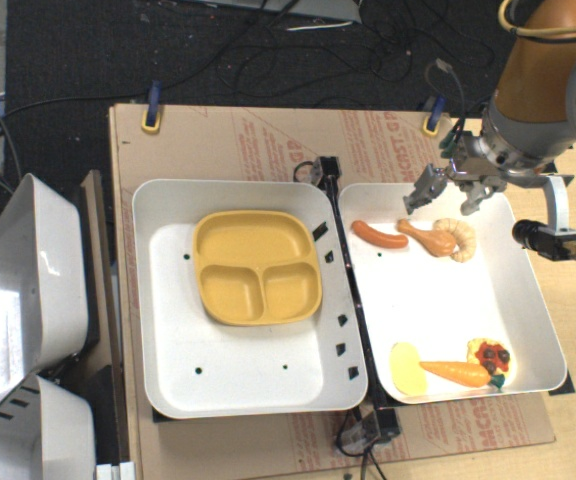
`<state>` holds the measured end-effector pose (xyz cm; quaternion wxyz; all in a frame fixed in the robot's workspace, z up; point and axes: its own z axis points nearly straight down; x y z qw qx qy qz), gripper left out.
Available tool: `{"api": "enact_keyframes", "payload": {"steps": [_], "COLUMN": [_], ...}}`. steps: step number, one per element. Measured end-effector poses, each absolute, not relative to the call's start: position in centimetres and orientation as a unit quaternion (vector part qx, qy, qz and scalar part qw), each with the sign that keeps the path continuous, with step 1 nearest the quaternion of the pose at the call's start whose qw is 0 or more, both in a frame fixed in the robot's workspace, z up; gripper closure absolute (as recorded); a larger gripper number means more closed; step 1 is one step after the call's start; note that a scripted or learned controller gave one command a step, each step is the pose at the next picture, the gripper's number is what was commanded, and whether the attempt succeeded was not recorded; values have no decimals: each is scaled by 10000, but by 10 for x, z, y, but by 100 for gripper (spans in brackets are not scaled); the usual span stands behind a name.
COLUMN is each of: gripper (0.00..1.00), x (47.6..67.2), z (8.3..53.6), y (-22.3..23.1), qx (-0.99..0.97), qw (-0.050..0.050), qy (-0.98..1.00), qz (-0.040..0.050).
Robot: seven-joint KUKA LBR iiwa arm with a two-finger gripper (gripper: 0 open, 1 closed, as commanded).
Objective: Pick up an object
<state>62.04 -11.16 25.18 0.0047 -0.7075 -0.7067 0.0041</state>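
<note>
White plastic bins sit side by side on the tabletop (268, 128): the left bin (168, 368) carries a yellow divided plate (258, 268), and the right bin (448, 308) holds the candidates for picking. A sausage (378, 235) and a chicken drumstick (440, 238) lie near the bin's upper edge, just right of the frame's centre; a carrot (455, 372), a pale yellow piece (406, 368) and a small red-and-yellow item (490, 355) lie along its lower edge. The claw (450, 192) hangs at upper right, just above the drumstick, its two fingers spread apart with nothing between them. It looks raised off the bin floor, though the slanted view makes height hard to judge. To do this well, I would centre the spread fingers over the drumstick's narrower shaft, turn them across its length, descend until they straddle it, and close firmly without nudging the sausage beside it.
</note>
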Motion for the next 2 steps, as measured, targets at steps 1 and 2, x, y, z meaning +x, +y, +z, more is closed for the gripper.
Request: {"api": "enact_keyframes", "payload": {"steps": [1,2], "gripper": [0,0], "x": [623,623], "z": [259,216], "y": [-111,-112], "qx": [-7068,-7073], "qw": [-3,14], "qy": [-7074,-7069], "qz": [2,15]}}
